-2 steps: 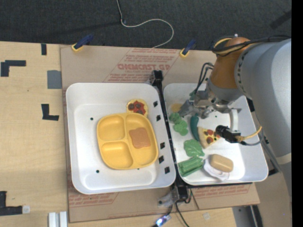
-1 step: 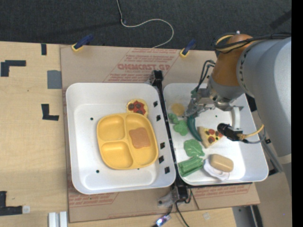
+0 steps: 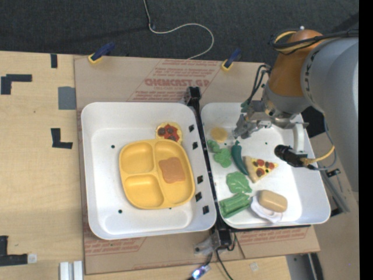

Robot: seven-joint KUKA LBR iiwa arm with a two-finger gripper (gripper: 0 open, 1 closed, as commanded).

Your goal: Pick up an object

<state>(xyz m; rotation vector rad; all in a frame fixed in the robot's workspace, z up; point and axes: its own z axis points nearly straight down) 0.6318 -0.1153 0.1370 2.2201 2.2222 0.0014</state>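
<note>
My gripper [image 3: 240,130] hangs low over the back left part of the right bin [image 3: 303,188], pointing down and left. Just left of its tip lies a pale yellow round piece [image 3: 218,134]. Below the tip is a dark green pepper [image 3: 237,156], with a light green piece [image 3: 221,157] beside it. A pizza slice [image 3: 260,167] lies to the right of the pepper. Nearer the front are a green leafy piece [image 3: 239,182], a green pod [image 3: 234,204] and a tan bun [image 3: 272,201] on a white item [image 3: 266,214]. I see nothing held.
The left bin [image 3: 99,156] holds a yellow divided plate [image 3: 140,159] with a brown toast slice [image 3: 172,170] in one compartment. A small round red-topped piece [image 3: 169,132] lies behind the plate. A black divider [image 3: 201,156] runs between the bins.
</note>
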